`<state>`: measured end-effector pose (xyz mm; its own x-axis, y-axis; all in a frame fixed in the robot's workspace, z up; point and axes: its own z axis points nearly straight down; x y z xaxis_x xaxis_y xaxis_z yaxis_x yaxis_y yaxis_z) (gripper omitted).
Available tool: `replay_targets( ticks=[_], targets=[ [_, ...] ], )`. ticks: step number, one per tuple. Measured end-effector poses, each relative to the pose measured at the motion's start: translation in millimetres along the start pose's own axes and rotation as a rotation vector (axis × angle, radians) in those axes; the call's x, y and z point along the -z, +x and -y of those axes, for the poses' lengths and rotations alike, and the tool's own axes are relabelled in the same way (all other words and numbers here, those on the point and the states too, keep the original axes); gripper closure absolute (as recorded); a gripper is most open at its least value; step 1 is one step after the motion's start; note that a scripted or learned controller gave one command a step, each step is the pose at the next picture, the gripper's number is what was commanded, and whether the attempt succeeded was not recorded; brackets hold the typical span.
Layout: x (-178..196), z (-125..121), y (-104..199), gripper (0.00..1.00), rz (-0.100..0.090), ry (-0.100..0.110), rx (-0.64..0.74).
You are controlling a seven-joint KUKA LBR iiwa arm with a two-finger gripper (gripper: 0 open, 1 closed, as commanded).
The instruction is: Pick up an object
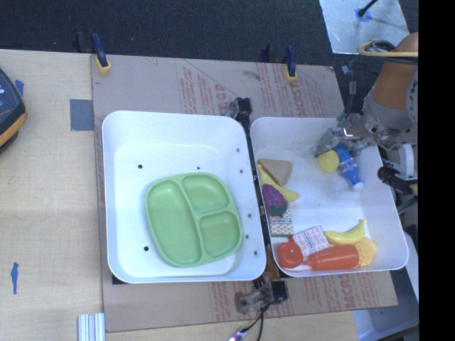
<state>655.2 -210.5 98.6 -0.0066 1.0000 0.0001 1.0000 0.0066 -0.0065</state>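
Yellow ball (328, 162) and blue bottle (348, 165) lie touching each other at the far right of the right bin (306, 130), directly under the tool (340, 142), so either could be the pick. Whether the tool is wide or narrow I cannot tell; its tips blur into the two items. My worry is that, with both so close together, a closing grip could catch them together or nudge the round ball aside. Nearer the front of the same bin sit a toy banana (346, 234), a red cylinder (333, 258), a tomato (288, 255) and a small card (310, 241), crowded together. A purple grape bunch (274, 200) and a tan wedge (277, 169) rest by the bin's left wall. Left of that, the left bin (121, 190) carries a green divided plate (193, 219). Both bins stand on the counter (43, 212).
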Motion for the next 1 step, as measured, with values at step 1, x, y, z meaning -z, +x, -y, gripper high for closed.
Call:
replay_targets(
  ticks=[1],
  targets=[
    [-6.5, -1.0, -0.7, 0.0, 0.0, -0.002, 0.0]
  ],
)
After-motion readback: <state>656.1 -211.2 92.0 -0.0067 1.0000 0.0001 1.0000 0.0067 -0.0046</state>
